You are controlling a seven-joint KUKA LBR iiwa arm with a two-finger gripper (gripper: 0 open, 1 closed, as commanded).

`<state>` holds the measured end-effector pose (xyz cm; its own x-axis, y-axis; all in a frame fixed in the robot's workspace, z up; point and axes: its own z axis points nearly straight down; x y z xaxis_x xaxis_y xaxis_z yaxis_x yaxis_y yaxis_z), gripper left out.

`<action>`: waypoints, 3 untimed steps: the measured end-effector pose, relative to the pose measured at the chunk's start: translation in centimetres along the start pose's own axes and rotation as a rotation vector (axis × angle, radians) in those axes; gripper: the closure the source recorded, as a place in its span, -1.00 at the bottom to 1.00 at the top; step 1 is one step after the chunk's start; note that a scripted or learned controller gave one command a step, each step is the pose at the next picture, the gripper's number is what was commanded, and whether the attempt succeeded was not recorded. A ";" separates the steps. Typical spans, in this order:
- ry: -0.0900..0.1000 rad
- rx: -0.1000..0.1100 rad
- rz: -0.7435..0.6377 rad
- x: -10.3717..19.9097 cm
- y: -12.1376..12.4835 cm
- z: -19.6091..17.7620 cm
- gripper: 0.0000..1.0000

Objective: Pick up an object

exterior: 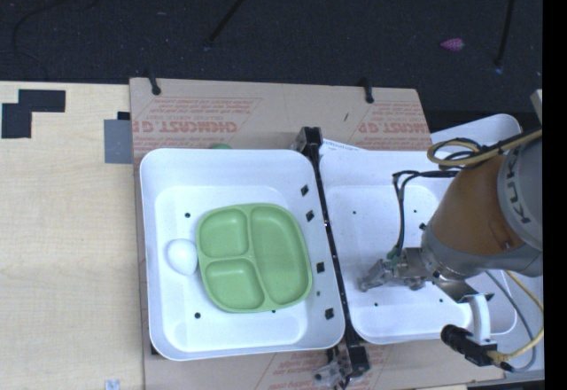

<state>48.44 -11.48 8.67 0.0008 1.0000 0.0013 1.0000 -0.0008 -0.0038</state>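
Cardboard lines the bench beneath two white bins. At the left bin's (151, 229) left wall sits a small white egg-like ball (182, 256), touching a green divided plate (254, 255) lying flat. The ball looks light, smooth and apt to roll; the plate seems stiff and shallow, best pinched at its raised rim. Over the right bin (372, 331) the arm slants low, gripper (376, 276) pointing left near the floor; whether it grips anything I cannot tell.

dark carpet floor (292, 7), light wooden bench (62, 246)
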 end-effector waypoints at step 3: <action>-0.001 -0.007 -0.002 1.0 1.6 -11.4 1.00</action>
<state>50.07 -10.50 20.05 -0.0011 1.0000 -0.0001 1.0000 0.0011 0.0028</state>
